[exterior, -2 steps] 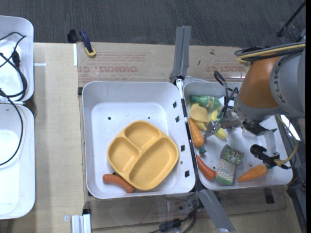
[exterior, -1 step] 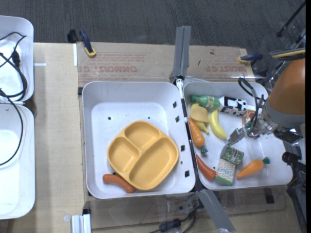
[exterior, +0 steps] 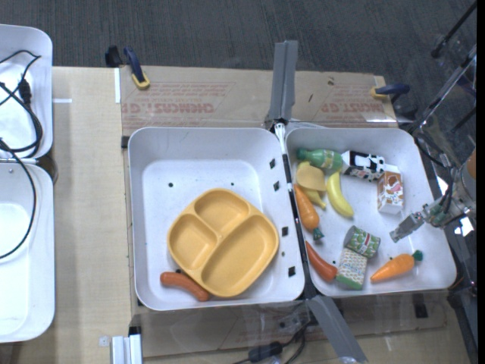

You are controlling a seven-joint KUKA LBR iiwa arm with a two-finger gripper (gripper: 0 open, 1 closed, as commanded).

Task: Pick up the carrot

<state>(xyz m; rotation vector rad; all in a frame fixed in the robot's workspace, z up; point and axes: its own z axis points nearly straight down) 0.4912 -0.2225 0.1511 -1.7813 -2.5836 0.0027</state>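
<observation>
My pincer (exterior: 407, 227) hangs over the right bin's (exterior: 432, 174) far-right side, nothing between its fingers; how wide they are, I can't tell. The carrot (exterior: 394, 268) lies just below it, leafy end right, green-and-white carton (exterior: 362, 241) to its left.

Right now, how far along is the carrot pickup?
Nothing looks done yet: the carrot lies on the floor of the right bin, near its front right corner. In hand: the tool is over that bin, just above the carrot in the view and apart from it, with nothing between its fingers. Left: closing on the carrot, gripping and lifting.
</observation>
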